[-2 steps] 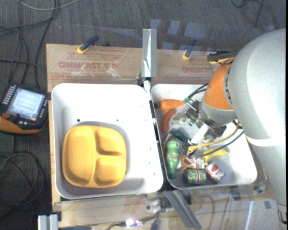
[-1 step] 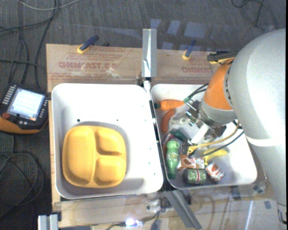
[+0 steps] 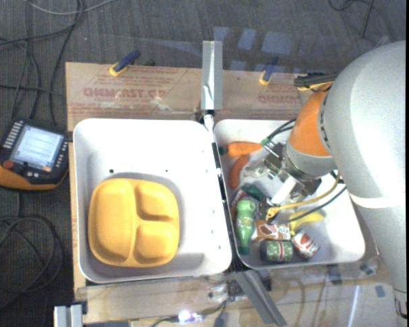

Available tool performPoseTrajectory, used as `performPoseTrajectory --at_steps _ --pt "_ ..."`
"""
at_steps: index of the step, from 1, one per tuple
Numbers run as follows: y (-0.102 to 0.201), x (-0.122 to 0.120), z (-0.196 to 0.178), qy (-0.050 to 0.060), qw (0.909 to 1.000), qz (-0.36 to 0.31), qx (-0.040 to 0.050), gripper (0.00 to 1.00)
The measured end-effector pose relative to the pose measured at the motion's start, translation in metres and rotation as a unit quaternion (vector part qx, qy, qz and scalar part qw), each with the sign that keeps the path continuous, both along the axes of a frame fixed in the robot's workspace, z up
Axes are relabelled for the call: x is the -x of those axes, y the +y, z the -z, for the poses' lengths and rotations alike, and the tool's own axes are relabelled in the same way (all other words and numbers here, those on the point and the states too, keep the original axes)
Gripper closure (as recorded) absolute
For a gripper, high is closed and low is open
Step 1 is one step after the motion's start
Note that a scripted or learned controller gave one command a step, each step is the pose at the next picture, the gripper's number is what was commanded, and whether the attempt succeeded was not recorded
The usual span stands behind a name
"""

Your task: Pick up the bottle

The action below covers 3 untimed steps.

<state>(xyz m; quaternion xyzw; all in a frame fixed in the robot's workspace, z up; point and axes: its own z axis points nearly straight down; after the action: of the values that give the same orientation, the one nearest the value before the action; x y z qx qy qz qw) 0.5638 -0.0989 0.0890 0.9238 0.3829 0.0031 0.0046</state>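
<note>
Grey arm (image 3: 368, 135) in from the right, orange band (image 3: 307, 131) above the wrist, reaching down over the right bin (image 3: 351, 240). Gripper (image 3: 259, 191) low over the bin's left half, among the clutter. Spread or pressed together: cannot tell, tip blurred against cables and parts. Nothing visibly held.

Green bottle (image 3: 245, 220) lying in the right bin near its left wall, just below and left of the gripper; touching or apart, cannot tell. Orange item (image 3: 244, 148) at the bin's top left, another reddish-orange piece (image 3: 237, 171) under it along the left wall. Dark green can (image 3: 278, 251) on its side near the bin's front edge, red-and-white can (image 3: 305, 244) just right of it, small red-and-white packet (image 3: 273, 231) just above. Yellow piece (image 3: 305, 219) right of the gripper, partly under cables.

Left bin (image 3: 150, 131) with a yellow divided tray (image 3: 133, 220) in its front-left part, three compartments. Cardboard sheet (image 3: 136, 90) behind the bins, two yellow-and-blue clamps (image 3: 123, 63) on its far edge. Orange-rimmed handheld controller (image 3: 28, 154) with lit screen on the floor at far left, loose cables (image 3: 48, 5) on the carpet.
</note>
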Motion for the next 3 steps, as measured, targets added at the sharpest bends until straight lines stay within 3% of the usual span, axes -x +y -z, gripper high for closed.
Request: performPoseTrajectory --at_steps 1,2,3 --pt "-0.0011 0.0019 -0.0083 0.003 1.0000 0.000 0.0008 1.00" --pt "-0.0013 0.0020 -0.0082 0.003 1.0000 0.000 0.0011 0.00" --pt "-0.0008 0.0032 -0.0155 0.006 1.0000 0.000 0.0005 1.00"
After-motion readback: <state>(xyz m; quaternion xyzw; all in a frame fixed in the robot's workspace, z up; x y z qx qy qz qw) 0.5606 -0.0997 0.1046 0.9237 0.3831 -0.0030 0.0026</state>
